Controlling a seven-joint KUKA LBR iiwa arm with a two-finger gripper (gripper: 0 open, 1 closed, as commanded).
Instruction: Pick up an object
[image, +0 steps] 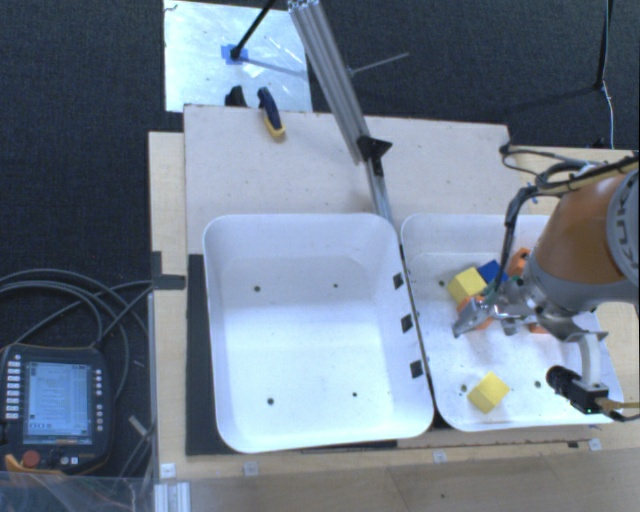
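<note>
Teach pendant (55, 405) lies at far left, off the worktop (440, 165), cabled; not in play. The left bin (225, 250) holds no loose items that I can make out.

The right bin (425, 232) carries the candidates. A yellow block (465, 285) sits near the bin's upper middle, touching or just beside a blue block (489, 271); a small orange piece (517, 263) lies beside them, partly masked by the arm. A second yellow block (487, 392) sits apart near the front edge, with open floor around it.

The tool (478, 317) is low inside this bin, just below the clustered blocks, reaching in from the right, presumably positioned for a grab at that cluster. An orange tint shows at its tip, but whether that is a gripped object or tool hardware cannot be determined; how far the tool is spread cannot be told either.

Judgement: no pick is confirmed. The isolated yellow block offers the cleaner target; the cluster risks a nudge rather than a hold.
</note>
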